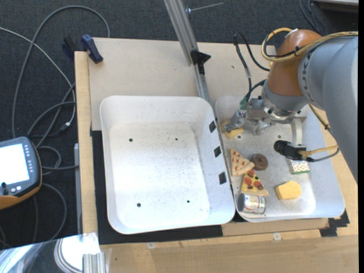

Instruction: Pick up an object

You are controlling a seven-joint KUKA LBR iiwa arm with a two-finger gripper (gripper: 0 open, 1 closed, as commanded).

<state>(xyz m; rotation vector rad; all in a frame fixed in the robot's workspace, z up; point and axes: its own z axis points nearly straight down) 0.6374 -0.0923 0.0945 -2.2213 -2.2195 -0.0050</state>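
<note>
Yellow and small, a toy food piece (233, 133) is lying at the right bin's (327, 201) far left corner, with the gripper (243, 118) hovering right over it; whether it is open or shut, I cannot tell. It is looking light, rigid, maybe slick plastic, so pinching across its narrow sides is looking safest.

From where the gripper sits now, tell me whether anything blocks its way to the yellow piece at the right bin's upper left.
Nothing visible does. The gripper sits right beside the yellow piece, with bare bin floor between them.
</note>
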